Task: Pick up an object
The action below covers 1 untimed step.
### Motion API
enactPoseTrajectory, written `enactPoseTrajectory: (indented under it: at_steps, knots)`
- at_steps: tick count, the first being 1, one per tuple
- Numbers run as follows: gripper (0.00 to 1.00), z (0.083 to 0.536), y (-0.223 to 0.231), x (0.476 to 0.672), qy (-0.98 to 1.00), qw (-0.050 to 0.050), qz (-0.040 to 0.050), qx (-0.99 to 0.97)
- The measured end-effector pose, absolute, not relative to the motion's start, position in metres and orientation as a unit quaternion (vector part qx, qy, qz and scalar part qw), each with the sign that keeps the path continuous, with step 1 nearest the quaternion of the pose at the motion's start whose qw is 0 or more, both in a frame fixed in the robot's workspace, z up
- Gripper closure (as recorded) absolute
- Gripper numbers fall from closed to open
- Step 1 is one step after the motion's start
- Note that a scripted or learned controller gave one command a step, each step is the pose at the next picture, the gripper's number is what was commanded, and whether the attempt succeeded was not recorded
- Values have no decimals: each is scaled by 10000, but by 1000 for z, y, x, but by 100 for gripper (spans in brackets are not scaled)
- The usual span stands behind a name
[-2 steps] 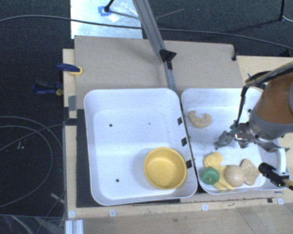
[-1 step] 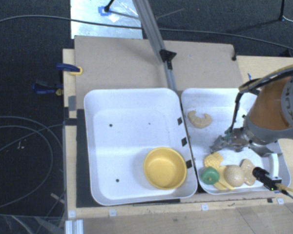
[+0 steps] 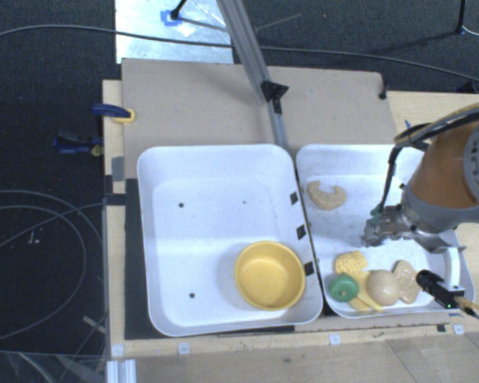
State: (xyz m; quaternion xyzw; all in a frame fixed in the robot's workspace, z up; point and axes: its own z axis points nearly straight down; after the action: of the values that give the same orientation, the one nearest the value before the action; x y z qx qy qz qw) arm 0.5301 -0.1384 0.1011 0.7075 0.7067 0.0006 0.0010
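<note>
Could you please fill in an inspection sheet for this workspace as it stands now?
Surface: bench bearing left bin and right bin side by side.
Job's things: yellow bowl in left bin; croissant-shaped piece, corn, green piece and beige toy in right bin.
Clutter: nothing seen.
Grippers: gripper low over right bin, above the corn.
Cables: black cables on the floor.
Surroundings: dark carpet, metal pole, blue clamp.

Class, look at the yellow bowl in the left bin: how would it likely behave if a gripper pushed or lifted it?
The yellow bowl looks rigid and thin-walled, so probably light. On the smooth bin floor it would likely slide rather than tip. Its rounded rim may slip from a pinch.
</note>
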Motion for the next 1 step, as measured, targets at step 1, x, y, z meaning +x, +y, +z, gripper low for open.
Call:
enactPoseTrajectory:
  at_steps: [1]
  knots:
    - [100, 153, -134, 541, 7088, 21, 13, 7054]
